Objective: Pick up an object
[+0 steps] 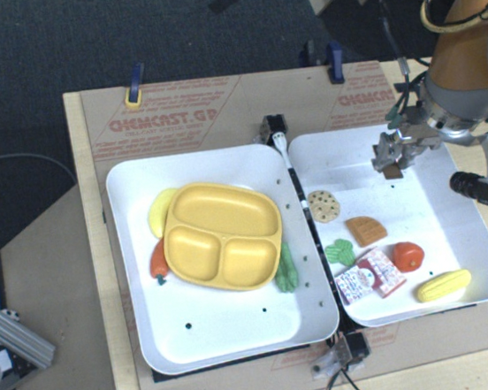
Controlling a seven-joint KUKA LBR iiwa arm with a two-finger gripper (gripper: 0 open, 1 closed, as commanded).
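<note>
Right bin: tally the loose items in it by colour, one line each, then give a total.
In the right bin:
Brown/tan: 2, cookie and bread slice
Green: 1, leafy piece
Red: 1, tomato
Yellow: 1, corn-like piece
Red-and-white: 1, packet
Total: 6

Bare floor of right bin (423, 202) lies behind the cookie (323, 205).

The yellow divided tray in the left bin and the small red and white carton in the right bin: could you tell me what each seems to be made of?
The yellow divided tray looks like moulded plastic with a smooth, slightly glossy finish: one even colour, rounded compartment walls, soft highlights. The carton looks like printed cardboard or a plastic toy copy; flat faces and printed pattern show, but the view is too coarse to decide.
</note>
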